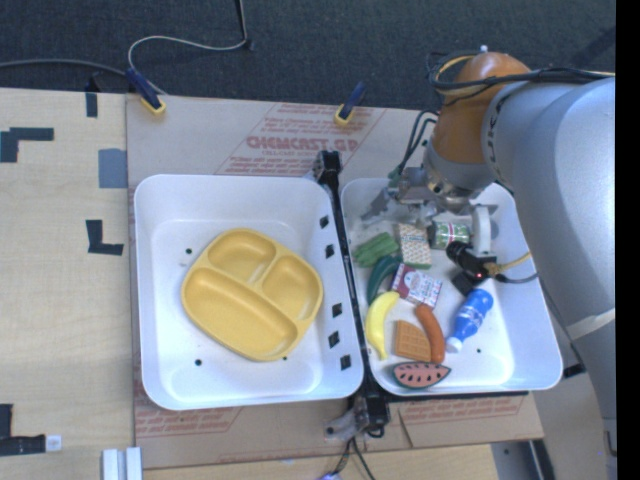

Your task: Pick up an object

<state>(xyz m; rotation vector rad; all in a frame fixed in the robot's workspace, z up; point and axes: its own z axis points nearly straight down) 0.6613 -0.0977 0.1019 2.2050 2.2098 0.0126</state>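
The toys sit piled in the right bin (520, 368): a green pepper (377, 248), banana (379, 323), waffle (410, 340), hot dog (431, 332), watermelon slice (420, 374), blue bottle (470, 317), a small packet (420, 285) and a can (450, 233). The gripper (415, 200) hangs low over the far end of that bin, just above the pepper and packet, arm bent in from the right. Can't tell how the fingers stand or whether they've got anything. The left bin (160, 298) holds a yellow divided tray (252, 293).
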